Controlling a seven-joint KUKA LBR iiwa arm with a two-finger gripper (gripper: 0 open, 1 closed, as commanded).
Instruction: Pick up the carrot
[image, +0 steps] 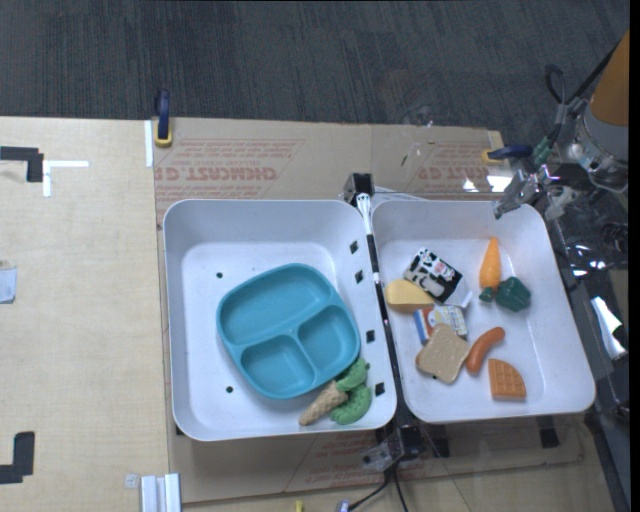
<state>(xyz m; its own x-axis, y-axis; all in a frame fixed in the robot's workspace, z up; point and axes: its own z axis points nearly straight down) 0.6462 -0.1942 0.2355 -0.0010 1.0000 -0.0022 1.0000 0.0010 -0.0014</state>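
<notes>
1. Your end effector (525, 190) hovers over the far right rim of the right bin (560, 300); whether it is spread or pressed together, you cannot tell.
2. The carrot (489, 263) lies below and slightly left of it, near the bin's right wall, leafy end touching a green toy (514, 294).
3. Descend on the orange body, clear of wall and toy; the milk carton (433, 273) leaves open room on its left.
</notes>
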